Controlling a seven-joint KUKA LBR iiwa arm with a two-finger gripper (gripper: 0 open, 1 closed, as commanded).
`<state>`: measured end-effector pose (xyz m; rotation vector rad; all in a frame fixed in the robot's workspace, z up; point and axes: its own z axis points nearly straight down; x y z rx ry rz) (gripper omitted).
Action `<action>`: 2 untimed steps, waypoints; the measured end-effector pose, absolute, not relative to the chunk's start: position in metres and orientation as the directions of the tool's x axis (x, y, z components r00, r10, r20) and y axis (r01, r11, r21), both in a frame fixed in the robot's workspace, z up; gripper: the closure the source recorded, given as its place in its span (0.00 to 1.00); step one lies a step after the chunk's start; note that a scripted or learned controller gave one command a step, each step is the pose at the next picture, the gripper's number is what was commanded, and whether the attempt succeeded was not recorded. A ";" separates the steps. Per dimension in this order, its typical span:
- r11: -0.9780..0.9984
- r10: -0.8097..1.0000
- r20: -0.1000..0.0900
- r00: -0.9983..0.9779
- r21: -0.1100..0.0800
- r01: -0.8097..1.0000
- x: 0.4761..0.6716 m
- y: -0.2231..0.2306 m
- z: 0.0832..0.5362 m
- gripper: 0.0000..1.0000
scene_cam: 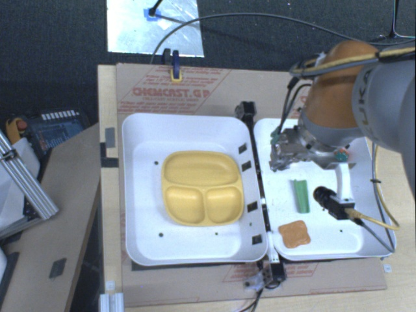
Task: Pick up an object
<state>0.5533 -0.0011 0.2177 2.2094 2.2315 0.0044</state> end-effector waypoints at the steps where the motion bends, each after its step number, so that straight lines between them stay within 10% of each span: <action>1: 0.010 1.000 0.002 -0.010 0.003 1.000 0.565 0.054 0.231 1.00; 2: 0.008 1.000 0.001 -0.008 0.002 1.000 0.575 0.096 0.225 1.00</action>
